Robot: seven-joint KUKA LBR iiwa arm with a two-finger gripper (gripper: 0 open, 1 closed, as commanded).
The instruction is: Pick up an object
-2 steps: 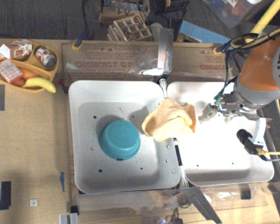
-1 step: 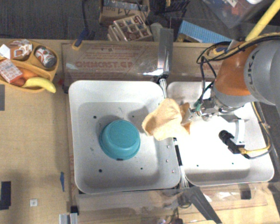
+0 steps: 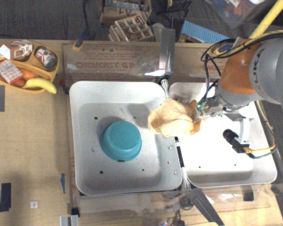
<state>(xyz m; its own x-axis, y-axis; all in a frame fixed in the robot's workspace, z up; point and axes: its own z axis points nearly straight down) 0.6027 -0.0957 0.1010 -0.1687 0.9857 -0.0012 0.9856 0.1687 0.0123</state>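
Tan, crumpled cloth (image 3: 172, 118) hangs at frame centre over the divide between the two white bins (image 3: 80, 126), apparently pinched at its right edge by the gripper (image 3: 198, 113); I cannot tell for certain. Lift straight and slowly, keeping clear of the teal round bowl (image 3: 121, 140) lower left.

Two shallow white bins sit side by side on the bench: a left bin (image 3: 80, 102) and a right bin (image 3: 226, 173). One teal bowl (image 3: 121, 140) lies upside down at 9 o'clock of one tan cloth (image 3: 172, 117). At 10 o'clock, one yellow tray (image 3: 0, 72) carries one banana (image 3: 40, 84) and two round tins (image 3: 46, 57).
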